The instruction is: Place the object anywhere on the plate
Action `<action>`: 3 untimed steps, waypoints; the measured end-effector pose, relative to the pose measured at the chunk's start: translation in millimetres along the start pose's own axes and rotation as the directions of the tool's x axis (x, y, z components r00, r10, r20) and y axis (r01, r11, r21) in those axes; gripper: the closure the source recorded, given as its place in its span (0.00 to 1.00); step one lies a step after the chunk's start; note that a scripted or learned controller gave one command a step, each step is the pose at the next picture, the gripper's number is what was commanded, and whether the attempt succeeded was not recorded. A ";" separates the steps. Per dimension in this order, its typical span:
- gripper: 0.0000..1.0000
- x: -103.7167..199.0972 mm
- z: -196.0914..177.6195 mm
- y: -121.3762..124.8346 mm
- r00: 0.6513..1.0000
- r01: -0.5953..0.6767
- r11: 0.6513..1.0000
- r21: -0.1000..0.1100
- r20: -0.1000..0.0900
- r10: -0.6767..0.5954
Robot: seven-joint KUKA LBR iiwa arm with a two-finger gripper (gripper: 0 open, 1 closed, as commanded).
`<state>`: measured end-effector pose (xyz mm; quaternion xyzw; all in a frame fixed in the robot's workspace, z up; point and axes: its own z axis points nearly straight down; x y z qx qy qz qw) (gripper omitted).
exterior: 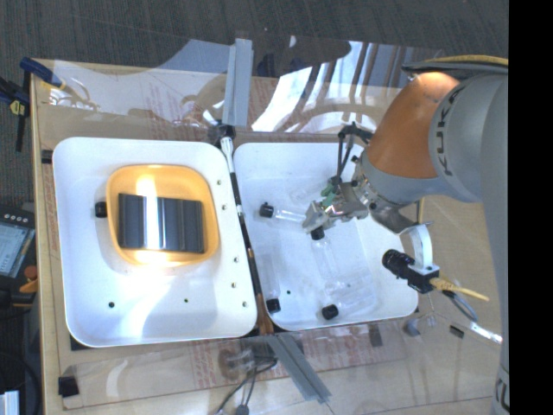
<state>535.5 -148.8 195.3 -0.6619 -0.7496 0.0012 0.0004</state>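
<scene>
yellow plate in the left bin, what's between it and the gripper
In the camera view, the raised white bin rims where the two bins meet lie between the square yellow plate and the gripper, then bare right-bin floor with a small black-capped object.

Fixed overhead camera, slanting down on bins [147, 318]

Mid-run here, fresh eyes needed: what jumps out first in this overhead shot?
The yellow plate in the left bin stands out most, glowing under glare, with a dark ridged block lying on it. Next comes the arm's orange band at the right, with the gripper low over the right bin. Small black pieces, such as one near that bin's left side, dot its floor.
</scene>
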 end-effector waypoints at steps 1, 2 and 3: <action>1.00 44.1 -10.0 72.0 0.990 0.138 0.990 0.000 -0.002 -0.138; 1.00 62.2 3.4 119.1 0.938 0.347 0.938 -0.003 0.000 -0.347; 0.00 62.3 3.2 119.2 0.938 0.347 0.938 -0.003 0.000 -0.347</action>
